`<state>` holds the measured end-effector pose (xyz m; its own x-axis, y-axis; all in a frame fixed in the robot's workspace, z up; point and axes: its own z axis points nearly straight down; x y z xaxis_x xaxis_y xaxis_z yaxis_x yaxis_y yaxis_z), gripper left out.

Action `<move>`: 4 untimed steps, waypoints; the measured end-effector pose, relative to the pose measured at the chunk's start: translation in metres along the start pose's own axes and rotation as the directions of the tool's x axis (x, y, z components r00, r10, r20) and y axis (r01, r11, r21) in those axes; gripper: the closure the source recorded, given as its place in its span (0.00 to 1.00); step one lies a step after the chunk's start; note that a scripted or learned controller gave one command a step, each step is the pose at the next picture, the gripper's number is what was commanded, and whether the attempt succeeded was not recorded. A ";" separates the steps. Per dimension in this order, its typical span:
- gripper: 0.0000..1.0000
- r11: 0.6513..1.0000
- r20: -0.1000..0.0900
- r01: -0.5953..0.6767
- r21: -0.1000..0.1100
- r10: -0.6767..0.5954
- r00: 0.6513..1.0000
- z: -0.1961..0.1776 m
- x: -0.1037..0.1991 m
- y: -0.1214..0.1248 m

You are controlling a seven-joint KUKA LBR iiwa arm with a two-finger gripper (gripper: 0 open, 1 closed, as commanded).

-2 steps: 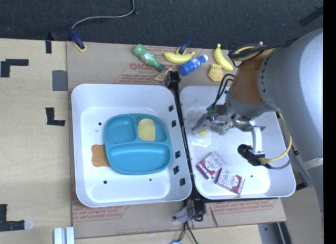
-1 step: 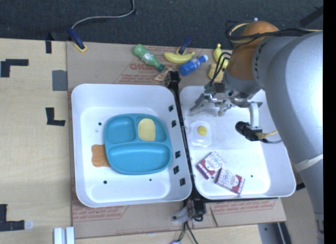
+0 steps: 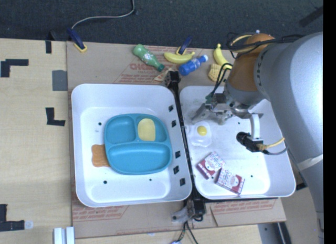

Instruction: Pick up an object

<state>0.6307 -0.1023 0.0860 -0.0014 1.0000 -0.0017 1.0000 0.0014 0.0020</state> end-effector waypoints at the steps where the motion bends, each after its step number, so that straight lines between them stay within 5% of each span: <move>1: 0.00 1.000 0.000 -0.001 -0.002 0.001 1.000 -0.001 -0.005 -0.054; 2: 0.00 1.000 0.000 0.000 -0.002 0.000 1.000 0.000 0.004 -0.002; 3: 0.00 1.000 -0.001 0.001 -0.001 -0.001 1.000 0.000 -0.011 0.003; 4: 0.00 1.000 0.001 -0.001 -0.002 0.001 1.000 0.000 0.006 -0.031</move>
